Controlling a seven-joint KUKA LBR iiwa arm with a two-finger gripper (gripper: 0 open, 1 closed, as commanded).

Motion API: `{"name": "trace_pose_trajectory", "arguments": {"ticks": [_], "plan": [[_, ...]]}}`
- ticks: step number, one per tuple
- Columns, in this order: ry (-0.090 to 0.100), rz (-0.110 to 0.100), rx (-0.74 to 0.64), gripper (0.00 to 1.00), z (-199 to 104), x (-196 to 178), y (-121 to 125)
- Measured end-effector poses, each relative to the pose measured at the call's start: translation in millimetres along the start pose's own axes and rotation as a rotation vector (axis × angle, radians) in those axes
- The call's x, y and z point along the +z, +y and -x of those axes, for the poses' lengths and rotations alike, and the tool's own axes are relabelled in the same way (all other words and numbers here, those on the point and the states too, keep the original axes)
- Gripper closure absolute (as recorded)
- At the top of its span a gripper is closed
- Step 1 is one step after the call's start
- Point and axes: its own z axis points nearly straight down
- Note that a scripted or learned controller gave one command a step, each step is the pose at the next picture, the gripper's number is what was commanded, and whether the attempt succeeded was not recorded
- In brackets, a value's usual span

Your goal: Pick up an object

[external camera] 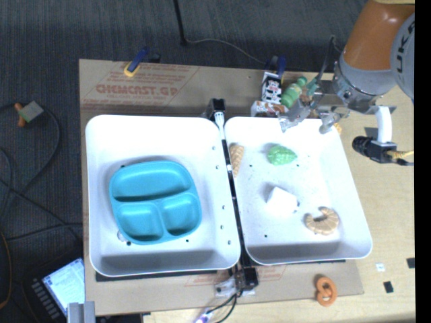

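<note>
Hovering over the right bin's (350, 180) far edge, gripper (308, 122) fingers apart, empty.

Dark grey ribbed carpet floor (81, 19) fills the top and left around the bench. Pale wood bench top (397, 234) shows right of the bins; a brown board (168, 89) with red "CHEMCAST" lettering lies under them. Blue-and-yellow clamp (137, 61) grips the board's far left edge, a second blue clamp (279, 64) sits further right along that edge. Black cable (178, 15) runs across the carpet beyond the board. Small grey box with orange tip (28, 112) lies on the carpet left of the board, cable looping from it. Even, flat overhead light, soft shadows.
</note>
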Motion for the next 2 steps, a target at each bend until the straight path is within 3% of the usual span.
{"name": "trace_pose_trajectory", "arguments": {"ticks": [2], "plan": [[0.0,0.0,0.0,0.0,0.0,0.0,0.0]]}}
